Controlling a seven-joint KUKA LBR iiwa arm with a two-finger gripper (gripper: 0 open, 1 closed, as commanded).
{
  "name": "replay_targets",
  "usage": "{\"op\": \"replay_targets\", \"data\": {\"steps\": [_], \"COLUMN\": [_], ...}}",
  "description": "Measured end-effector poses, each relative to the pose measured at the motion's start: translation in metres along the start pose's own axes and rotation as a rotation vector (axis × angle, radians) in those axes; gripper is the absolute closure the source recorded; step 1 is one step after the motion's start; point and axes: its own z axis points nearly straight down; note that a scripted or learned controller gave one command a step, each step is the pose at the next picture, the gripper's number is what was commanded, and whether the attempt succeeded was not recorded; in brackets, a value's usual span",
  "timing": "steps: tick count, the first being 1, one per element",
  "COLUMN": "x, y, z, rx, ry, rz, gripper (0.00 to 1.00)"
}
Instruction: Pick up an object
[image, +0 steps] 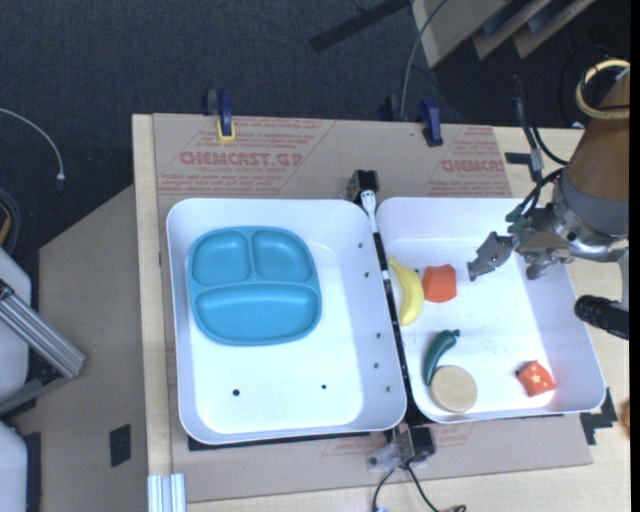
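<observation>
- I see the grey arm with its orange band reaching in from the right, its two-finger gripper (510, 256) hanging over the upper part of the right-hand shallow white bin (570, 330).
- From here I cannot tell whether the hand is open or closed; nothing shows between its dark tips.
- Just to the left of the gripper and a little below it sits a small orange-red block (439, 283), apart from the tips.
- Touching the bin's left wall, I see a curved yellow banana-shaped toy (406, 291), right beside the orange-red block.
- Lower in the same bin lies a dark green pepper-like piece (440, 353), its lower end just above a round tan wooden disc (453, 388).
- Near the bin's lower right corner rests a small red and orange object (537, 378), well apart from the others.
- In the left-hand shallow white bin (190, 300) I see a light blue plastic plate with three compartments (256, 286).
</observation>
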Motion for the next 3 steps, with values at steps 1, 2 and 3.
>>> {"op": "replay_targets", "data": {"steps": [1, 2, 3], "x": [0.0, 0.004, 0.005], "y": [0.002, -0.003, -0.001], "z": [-0.007, 0.056, 0.099], "rx": [-0.013, -0.005, -0.006], "ry": [-0.002, 0.001, 0.0], "rz": [-0.003, -0.003, -0.003], "gripper": [0.0, 0.0, 0.0]}}
